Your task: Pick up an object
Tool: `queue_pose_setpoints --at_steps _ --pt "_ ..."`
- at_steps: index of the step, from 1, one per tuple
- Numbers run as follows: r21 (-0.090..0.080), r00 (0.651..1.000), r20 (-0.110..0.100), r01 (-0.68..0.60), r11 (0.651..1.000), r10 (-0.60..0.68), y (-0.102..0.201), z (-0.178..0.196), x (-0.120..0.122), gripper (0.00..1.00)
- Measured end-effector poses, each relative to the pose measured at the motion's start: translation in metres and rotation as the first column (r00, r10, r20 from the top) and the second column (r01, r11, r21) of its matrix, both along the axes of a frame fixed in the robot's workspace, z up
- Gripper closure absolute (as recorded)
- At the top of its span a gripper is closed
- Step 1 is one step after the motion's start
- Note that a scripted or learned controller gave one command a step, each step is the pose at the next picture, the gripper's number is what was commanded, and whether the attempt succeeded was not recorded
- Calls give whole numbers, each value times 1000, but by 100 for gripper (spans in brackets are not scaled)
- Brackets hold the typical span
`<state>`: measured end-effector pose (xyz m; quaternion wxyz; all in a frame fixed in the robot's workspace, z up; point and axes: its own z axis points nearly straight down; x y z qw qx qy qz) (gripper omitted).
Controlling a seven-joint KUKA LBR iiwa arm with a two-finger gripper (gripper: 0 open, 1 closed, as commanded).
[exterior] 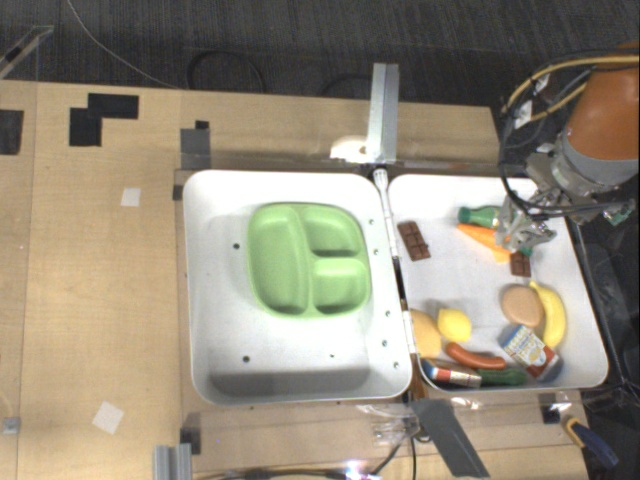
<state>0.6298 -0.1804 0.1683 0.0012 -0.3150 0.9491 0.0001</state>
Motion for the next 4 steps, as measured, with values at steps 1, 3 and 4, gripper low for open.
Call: queue_pose_setpoints --at_steps 1,3,4 --pt "0 1000 4 -2 1000 2 1 2 1 0" --pt "-1 999 11 -46 999 46 42 -81 43 0" --pt "1 997 9 77 997 -77 50 -82 42 0"
